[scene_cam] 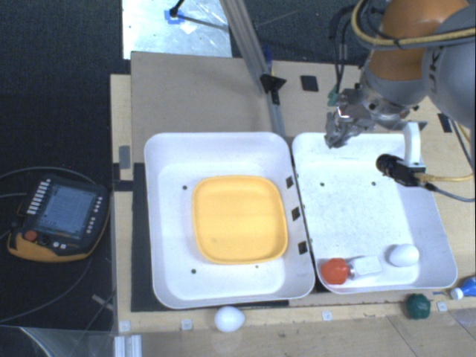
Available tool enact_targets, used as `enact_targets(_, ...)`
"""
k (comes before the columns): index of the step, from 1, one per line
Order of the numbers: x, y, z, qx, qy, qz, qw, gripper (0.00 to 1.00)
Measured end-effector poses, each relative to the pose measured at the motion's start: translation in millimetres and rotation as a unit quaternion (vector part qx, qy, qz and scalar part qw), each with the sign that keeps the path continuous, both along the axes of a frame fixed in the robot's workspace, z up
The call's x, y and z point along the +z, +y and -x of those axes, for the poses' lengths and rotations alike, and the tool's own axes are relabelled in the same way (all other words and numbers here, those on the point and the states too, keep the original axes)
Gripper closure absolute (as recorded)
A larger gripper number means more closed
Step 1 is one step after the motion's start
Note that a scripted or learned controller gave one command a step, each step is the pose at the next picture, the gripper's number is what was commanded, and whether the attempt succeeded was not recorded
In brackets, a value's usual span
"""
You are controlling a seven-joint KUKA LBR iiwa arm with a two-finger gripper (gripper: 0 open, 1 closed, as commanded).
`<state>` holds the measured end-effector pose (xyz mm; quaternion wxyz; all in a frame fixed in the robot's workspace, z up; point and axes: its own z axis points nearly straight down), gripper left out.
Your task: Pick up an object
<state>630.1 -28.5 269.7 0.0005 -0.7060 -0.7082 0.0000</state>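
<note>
Right bin (446, 251) holds the candidates, all bunched in its near corner: an orange-red ball (335, 271), a small white block-like piece (366, 265) just beside it and seemingly touching, and a white egg-shaped object (404, 256) a little further right, apart from the block.

Pincer (339, 137) hangs over the far-left corner of that same bin, at the rim. The objects lie toward the camera and somewhat right from it, across the length of the bin — well apart. The egg-shaped object is nearer the arm's side; the ball sits close to the bin's near-left wall, which may crowd a grasp. The block's long axis runs roughly left-right, along the near wall.

Pincer state: cannot tell. The tips are dark and small against the bin edge; nothing visible held there.

Arm pose: wrist with the orange band up at the top right, the tool end pointing down and left toward the bin corner. A black fitting with a cable (396, 168) sits over the right bin beside the wrist.

Left bin (160, 199) carries a yellow tray (239, 219). A white egg (229, 319) and a green object (417, 306) lie on the table (193, 95) outside the bins, near edge

Judgement: the approach hasn't begun; next move needs a long traverse toward the near corner before descent
</note>
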Motion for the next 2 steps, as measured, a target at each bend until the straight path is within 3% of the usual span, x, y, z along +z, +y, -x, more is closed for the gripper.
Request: enact_targets(2,-17.3,89.8,-49.4,0.0,0.0,0.0,1.0,1.0)
